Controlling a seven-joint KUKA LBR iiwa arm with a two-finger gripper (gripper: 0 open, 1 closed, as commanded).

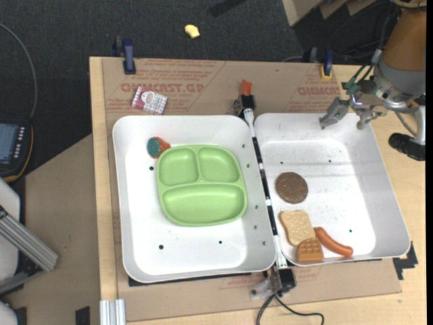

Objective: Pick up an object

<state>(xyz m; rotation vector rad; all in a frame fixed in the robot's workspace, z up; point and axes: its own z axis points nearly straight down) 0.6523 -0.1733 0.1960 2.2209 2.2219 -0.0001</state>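
My gripper [350, 114] hangs over the back edge of the right bin [369, 181], open, with nothing between its two grey fingers. Well in front of it in that bin lie a round brown patty [291, 187], a slice of toast [296, 225], a small waffle piece [310, 250] and a red-orange sausage [331, 242]. The food is grouped at the bin's front left, apart from the gripper.
The left bin [135, 229] holds a green three-compartment plate [200, 184] and a small round green-and-red item [158, 146] at its back left. A clamp [245, 100] sits between the bins at the back. A small card [149, 100] lies on the cardboard bench top.
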